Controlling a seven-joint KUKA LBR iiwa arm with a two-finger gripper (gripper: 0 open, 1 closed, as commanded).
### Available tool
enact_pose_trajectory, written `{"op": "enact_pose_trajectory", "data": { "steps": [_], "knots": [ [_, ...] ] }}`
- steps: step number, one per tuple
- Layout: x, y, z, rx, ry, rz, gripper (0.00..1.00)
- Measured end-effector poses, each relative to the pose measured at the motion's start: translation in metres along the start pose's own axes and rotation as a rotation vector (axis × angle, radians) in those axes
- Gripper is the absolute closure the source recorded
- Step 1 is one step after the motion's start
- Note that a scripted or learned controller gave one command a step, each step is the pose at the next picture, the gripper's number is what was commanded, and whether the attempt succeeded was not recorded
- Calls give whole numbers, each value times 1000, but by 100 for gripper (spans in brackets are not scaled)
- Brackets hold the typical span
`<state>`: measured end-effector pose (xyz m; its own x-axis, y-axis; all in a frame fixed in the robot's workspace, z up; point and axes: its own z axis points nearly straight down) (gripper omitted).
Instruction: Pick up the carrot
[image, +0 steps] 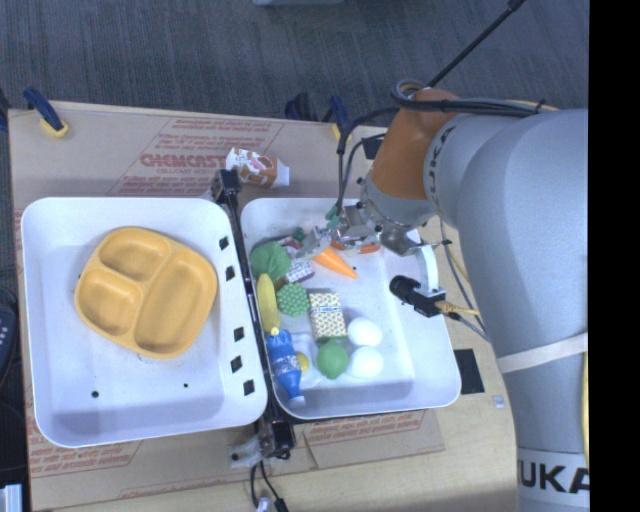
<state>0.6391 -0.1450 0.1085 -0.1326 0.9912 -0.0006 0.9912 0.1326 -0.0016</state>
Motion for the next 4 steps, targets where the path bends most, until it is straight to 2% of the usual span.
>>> {"op": "enact_pose_trajectory", "data": {
  "steps": [1,2,3,4],
  "knots": [
    [0,0,-10,3,1,-4,100],
    [20,12,-113,1,1,376,100],
    [125,-78,-82,6,2,519,100],
    [219,-104,-83,6,2,380,100]
  ]
}}
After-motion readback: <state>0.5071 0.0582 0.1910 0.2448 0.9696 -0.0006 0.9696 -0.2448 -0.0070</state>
